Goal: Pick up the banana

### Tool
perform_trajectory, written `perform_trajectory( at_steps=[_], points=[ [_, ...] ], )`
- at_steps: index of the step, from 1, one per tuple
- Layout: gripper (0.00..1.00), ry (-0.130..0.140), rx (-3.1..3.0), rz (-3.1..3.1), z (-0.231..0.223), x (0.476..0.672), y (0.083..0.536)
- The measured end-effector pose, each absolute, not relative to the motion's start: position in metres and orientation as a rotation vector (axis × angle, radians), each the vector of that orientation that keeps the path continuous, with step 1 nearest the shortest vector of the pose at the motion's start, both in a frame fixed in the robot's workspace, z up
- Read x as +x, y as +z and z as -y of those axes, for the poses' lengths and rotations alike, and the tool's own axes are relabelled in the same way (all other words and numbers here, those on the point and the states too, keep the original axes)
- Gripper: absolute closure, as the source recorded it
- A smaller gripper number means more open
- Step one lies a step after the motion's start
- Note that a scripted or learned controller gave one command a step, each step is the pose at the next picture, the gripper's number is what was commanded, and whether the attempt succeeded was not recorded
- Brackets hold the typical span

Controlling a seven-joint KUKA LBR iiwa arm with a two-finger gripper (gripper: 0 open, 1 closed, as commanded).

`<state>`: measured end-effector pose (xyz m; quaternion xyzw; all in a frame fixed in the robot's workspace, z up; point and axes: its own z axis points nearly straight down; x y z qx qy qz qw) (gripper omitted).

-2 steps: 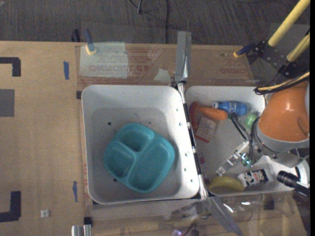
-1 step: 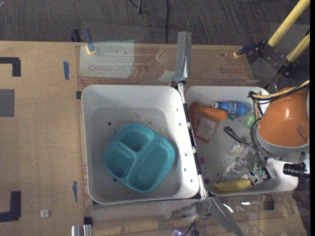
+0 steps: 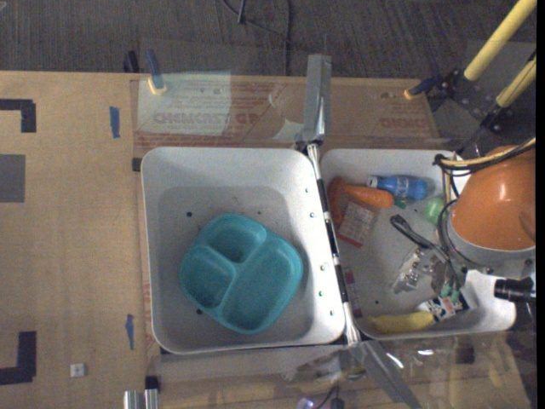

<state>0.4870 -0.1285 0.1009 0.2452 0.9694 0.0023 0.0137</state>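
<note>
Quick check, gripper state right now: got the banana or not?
Gripper: low in the right bin, just above the banana. Open or shut cannot be told. The banana lies on the bin floor, not between the fingers.

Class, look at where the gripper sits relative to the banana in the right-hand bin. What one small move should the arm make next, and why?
Probably a short shift toward the bin's near wall. The gripper sits above the banana, which lies flat along the near wall of the right bin, apart from the carrot and bottle.
</note>
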Motion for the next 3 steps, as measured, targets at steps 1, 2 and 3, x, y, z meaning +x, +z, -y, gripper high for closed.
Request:
perform_trajectory(
  at_steps=[1, 2, 3],
  points=[
    [1.0, 0.007, 1.378, -2.811, 0.18, 0.484, 0.089],
    [1.0, 0.002, 1.499, -2.757, 0.126, 0.497, 0.19],
    [1.0, 0.008, 1.648, -2.663, 0.124, 0.483, 0.089]
  ],
)
